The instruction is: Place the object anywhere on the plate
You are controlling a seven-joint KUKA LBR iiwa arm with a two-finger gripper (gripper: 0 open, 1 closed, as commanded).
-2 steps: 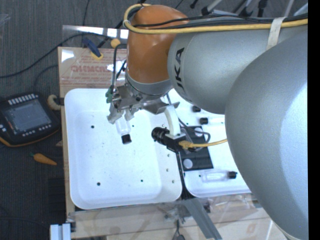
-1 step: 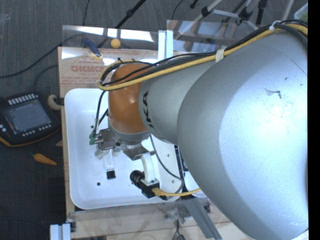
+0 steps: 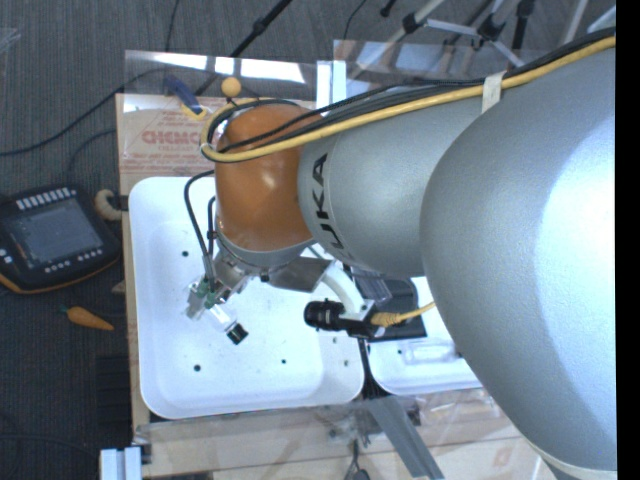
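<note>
My gripper (image 3: 206, 300) hangs low over the left white bin (image 3: 160, 368), near the bin's middle left. The orange band of the arm (image 3: 262, 183) is directly above it. A small dark object (image 3: 236, 333) lies on the bin floor just right of and below the gripper tip, apart from it. The bulky grey arm (image 3: 480, 228) hides the right part of this bin and most of the other bin.
A strip of the right bin (image 3: 425, 376) peeks out under the arm. Behind the bins lies a cardboard sheet (image 3: 160, 138). A black teach pendant (image 3: 52, 238) and a small orange item (image 3: 90, 318) lie on the floor to the left. A yellow cable (image 3: 400, 103) runs along the arm.
</note>
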